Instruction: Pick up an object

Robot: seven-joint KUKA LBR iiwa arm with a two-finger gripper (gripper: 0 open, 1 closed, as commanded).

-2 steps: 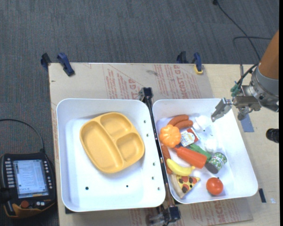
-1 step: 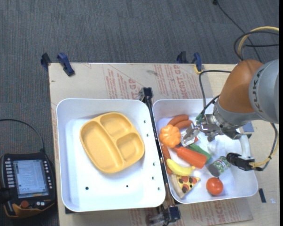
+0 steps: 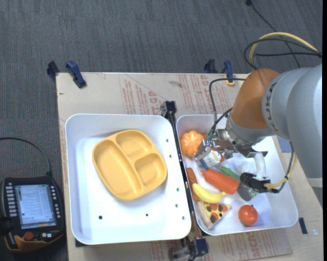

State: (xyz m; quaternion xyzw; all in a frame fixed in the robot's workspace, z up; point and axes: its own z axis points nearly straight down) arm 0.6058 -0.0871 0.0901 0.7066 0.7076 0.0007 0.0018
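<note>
We look down on a plywood bench [image 3: 131,88] set on grey carpet, bearing two white bins side by side. The gripper [image 3: 217,145] hangs low in the right bin [image 3: 283,211], under the grey arm [image 3: 294,118] with its orange band. How far the gripper is open we cannot tell (the wrist and cables cover it), and we see nothing clearly held.

Just beside the gripper, on the side away from the arm, sits an orange fruit [image 3: 191,143]. Directly under the gripper lies a small white-and-blue packet [image 3: 211,159], so close that we cannot say whether they touch. A little nearer the camera from there lie a carrot [image 3: 222,181], a green piece [image 3: 232,173] beside it, a red sausage [image 3: 191,176] and a banana [image 3: 207,193]. Further toward the camera rest a pizza slice [image 3: 213,212] and a tomato [image 3: 248,215].

Well apart from the gripper, in the left bin [image 3: 82,222], lies a yellow divided plate [image 3: 130,163]. A teach pendant [image 3: 30,206] rests on the carpet beyond that bin.
</note>
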